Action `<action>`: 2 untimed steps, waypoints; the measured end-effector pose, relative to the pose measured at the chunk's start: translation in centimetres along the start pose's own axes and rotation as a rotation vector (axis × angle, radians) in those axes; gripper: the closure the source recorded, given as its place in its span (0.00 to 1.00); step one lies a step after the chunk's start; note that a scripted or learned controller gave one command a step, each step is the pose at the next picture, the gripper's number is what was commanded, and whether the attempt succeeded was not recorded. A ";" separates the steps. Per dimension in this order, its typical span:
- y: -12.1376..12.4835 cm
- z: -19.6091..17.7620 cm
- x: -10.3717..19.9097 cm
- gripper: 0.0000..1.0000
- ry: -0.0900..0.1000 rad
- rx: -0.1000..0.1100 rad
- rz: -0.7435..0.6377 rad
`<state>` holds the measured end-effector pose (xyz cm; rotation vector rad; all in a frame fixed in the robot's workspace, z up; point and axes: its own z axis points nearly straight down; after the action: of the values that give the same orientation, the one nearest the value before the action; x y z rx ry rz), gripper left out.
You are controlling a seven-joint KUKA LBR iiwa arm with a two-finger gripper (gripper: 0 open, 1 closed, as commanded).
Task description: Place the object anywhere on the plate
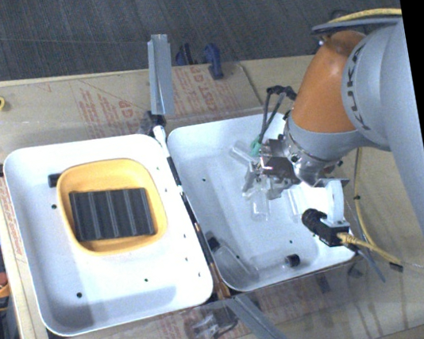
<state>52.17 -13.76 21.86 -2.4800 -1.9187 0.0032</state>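
Orange plate (108,171) is sitting in the left bin (38,234). Gripper (261,184) is hovering in the right bin (222,227); I cannot tell its state, nor make out the object there.

Plate (108,172) in the left bin (57,303), dark grooved block (112,213) on it; pincer (259,185) over the right bin (211,165).

Wooden bench (64,101): two white bins (49,304) (218,204) side by side.
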 end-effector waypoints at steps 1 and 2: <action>0.3 0.8 6.6 1.00 -0.001 -0.001 -0.049; 6.5 2.8 12.5 1.00 -0.003 -0.002 -0.297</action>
<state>61.62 -3.27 19.08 -2.1708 -2.2674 0.0032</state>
